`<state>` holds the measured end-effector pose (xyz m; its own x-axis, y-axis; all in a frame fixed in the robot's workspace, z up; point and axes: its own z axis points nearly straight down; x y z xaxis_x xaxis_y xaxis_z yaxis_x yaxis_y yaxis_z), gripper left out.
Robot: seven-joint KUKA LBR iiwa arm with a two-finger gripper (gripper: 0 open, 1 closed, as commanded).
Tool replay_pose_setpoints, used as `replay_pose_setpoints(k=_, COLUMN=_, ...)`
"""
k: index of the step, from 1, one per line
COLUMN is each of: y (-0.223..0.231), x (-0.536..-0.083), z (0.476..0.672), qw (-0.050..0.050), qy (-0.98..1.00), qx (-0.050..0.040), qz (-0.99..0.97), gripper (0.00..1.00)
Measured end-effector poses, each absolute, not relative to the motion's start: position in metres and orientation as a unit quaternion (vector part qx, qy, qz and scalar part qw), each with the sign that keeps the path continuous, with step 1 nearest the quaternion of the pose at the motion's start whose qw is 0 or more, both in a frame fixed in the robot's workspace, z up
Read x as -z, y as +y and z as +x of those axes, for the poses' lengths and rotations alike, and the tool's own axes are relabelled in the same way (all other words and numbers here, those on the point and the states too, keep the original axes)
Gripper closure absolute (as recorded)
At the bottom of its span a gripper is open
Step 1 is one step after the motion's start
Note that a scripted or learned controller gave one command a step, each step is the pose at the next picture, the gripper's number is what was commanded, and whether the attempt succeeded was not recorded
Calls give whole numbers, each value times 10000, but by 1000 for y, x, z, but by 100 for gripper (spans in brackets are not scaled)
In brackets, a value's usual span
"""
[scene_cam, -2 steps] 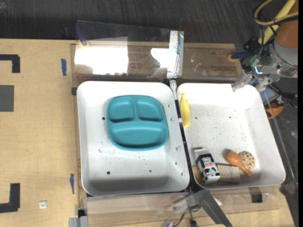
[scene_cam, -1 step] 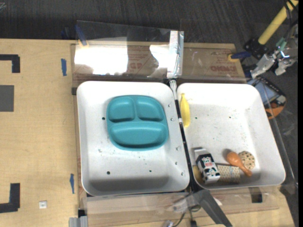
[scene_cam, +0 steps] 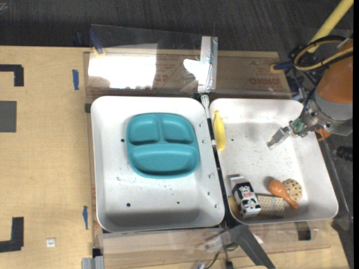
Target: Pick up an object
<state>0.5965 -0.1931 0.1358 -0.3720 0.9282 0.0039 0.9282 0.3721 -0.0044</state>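
My gripper [scene_cam: 279, 137] hangs over the upper right part of the right bin [scene_cam: 255, 156], its fingers spread apart with nothing between them. Against the bin's left wall lies a yellow banana-shaped piece [scene_cam: 219, 130]. Along the front of this bin sit a small black-and-white box [scene_cam: 245, 196], a long perforated tan piece [scene_cam: 271, 205], an orange maraca-like toy [scene_cam: 280, 190] and a round speckled cookie [scene_cam: 292, 188]. All of them lie well below and left of the gripper.
The left bin [scene_cam: 112, 206] holds a teal three-compartment tray [scene_cam: 163, 144]. A clear plastic screen [scene_cam: 151, 60] stands behind the bins. Yellow and black cables [scene_cam: 322, 38] hang at the upper right near the arm's orange band [scene_cam: 339, 83].
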Motion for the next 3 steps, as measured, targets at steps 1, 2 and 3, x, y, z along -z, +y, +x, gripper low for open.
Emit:
replay_pose_setpoints(k=1, y=-207, x=-133, z=487, qw=3, qy=-7897, qx=-6, qz=-6135, gripper=0)
replay_pose_setpoints(k=2, y=-181, x=-206, z=481, qw=-32, qy=-8391, qx=11, qz=-5440, gripper=0)
replay_pose_setpoints(k=3, y=-149, x=-107, z=480, qw=-3, qy=-8645, qx=5, qz=-5027, gripper=0)
